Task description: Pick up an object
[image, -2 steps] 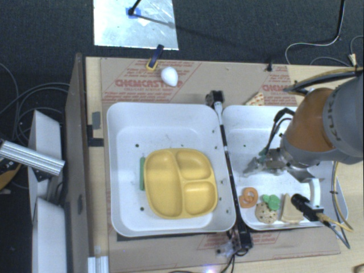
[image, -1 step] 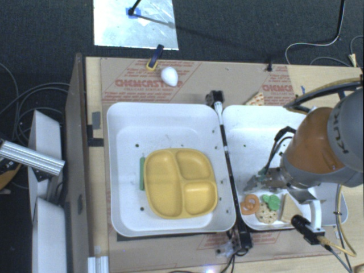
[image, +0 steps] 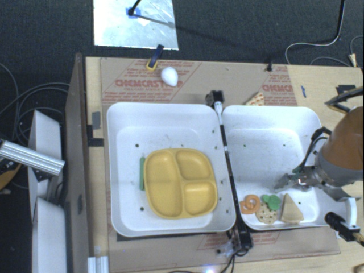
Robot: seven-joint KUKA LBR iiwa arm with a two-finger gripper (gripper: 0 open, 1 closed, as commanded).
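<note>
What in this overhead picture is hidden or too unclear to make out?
- Gripper, camera view: small and blurred under the arm; open or shut is unclear.
- Arm: cut off by the right edge.
- Green strip: partly hidden by the yellow tray.
- Small toys in the right bin: too small to identify.

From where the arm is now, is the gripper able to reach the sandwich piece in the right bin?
Probably yes. The gripper hangs over the right bin, just above the sandwich piece in that bin's near corner. Nothing lies between them; the green piece and cracker sit beside it, so a grasp may touch them.
</note>
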